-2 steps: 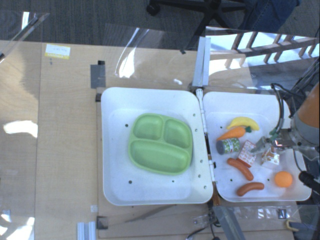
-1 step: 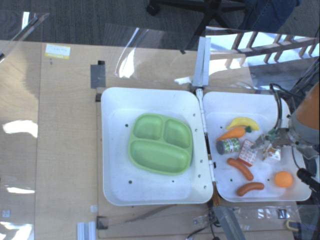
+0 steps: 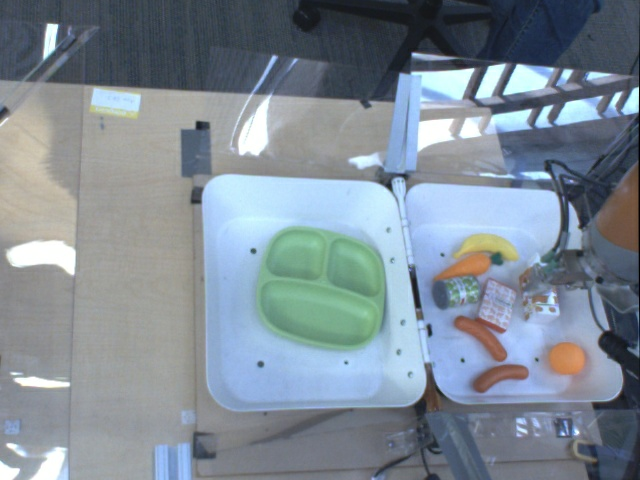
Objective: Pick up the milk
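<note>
The right bin (image 3: 560, 204) is my landmark. The left bin (image 3: 230, 368) stands just beside it, bearing a green plate (image 3: 322, 288). The gripper (image 3: 543, 280) hangs over the right bin's right part (clenched or released, I cannot tell). The milk (image 3: 541, 307), a small white carton, lies in this bin directly under the gripper. The orange (image 3: 567, 358) lies near the bin's front right corner.
</note>
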`<action>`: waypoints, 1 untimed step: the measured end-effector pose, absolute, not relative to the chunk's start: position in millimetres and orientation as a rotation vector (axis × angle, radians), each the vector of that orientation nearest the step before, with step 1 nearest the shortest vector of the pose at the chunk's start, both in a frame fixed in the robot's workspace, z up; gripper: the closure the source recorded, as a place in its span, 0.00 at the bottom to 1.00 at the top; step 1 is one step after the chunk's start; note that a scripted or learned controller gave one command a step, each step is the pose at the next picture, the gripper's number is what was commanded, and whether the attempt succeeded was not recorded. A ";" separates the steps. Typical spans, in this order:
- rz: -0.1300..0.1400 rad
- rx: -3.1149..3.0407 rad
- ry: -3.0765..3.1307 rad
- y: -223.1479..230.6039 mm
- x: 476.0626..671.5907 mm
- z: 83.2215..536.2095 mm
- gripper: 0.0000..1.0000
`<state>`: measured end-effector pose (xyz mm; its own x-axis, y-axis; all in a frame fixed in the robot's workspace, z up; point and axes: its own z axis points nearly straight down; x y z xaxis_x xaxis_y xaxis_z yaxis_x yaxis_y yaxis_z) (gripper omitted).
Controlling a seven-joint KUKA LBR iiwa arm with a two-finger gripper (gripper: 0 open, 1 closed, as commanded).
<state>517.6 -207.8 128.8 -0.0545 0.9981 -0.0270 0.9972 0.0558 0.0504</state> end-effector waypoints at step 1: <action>0.007 2.213 2.218 -160.8 544.4 260.3 1.00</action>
<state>544.4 -160.8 260.3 -0.0027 1.0000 -0.0027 1.0000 0.0027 0.0093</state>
